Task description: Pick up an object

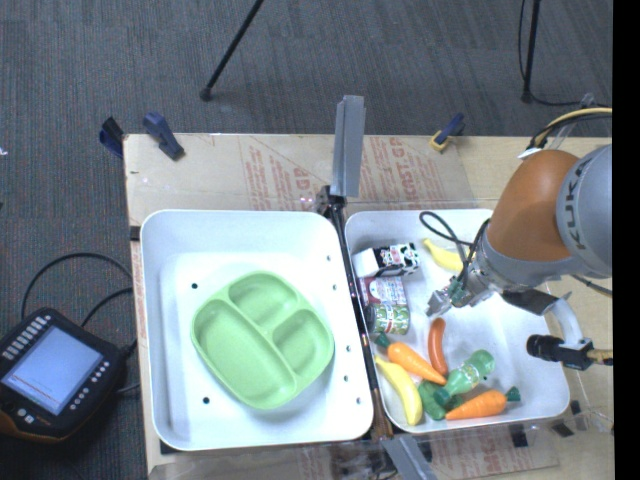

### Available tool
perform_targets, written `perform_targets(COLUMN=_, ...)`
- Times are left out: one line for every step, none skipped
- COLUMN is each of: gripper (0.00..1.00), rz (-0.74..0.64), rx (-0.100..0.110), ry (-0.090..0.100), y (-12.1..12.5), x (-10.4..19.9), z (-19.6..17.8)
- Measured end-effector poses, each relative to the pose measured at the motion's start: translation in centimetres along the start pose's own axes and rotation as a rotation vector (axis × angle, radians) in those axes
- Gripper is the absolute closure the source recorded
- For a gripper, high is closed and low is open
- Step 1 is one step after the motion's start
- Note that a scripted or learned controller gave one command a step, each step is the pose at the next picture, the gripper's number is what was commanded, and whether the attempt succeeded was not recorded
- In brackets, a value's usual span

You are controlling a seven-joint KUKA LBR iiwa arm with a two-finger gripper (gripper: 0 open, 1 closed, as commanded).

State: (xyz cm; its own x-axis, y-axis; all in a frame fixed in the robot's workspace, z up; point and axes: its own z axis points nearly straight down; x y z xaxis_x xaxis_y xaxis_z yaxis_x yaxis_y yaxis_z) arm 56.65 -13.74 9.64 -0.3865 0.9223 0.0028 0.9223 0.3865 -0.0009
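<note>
Nearest us, along the near edge of the right bin (556, 393), we see an orange carrot (478, 405) lying beside a green bottle (466, 375), with a banana (401, 390) just left of them. Our gripper (447, 301) hangs over the middle of that bin, a little above the far end of a red-orange sausage (437, 345); at this size we cannot tell how its tips stand, and we see nothing carried under it. Just left of the sausage lies a second carrot (414, 361), and farther left, against the bin's left wall, a small can (391, 318) and a dark wrapped packet (386, 290). A black-and-white carton (396, 258) and a second banana (442, 256) lie toward the far side. Our grey arm (545, 223) reaches in from the right. In the left bin (160, 268) rests a green divided plate (262, 339).

We judge the step in hand to be the descent onto a target, most likely the sausage. To do it well, we should centre over its middle rather than its end, close across its narrow width, and keep clear of the carrot alongside. It is round and smooth, so an off-centre pinch may roll it away
</note>
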Motion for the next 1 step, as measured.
perform_targets(gripper=1.0, rz=0.163, rx=0.001, ry=-0.001, y=4.15, x=10.25, z=-9.01)
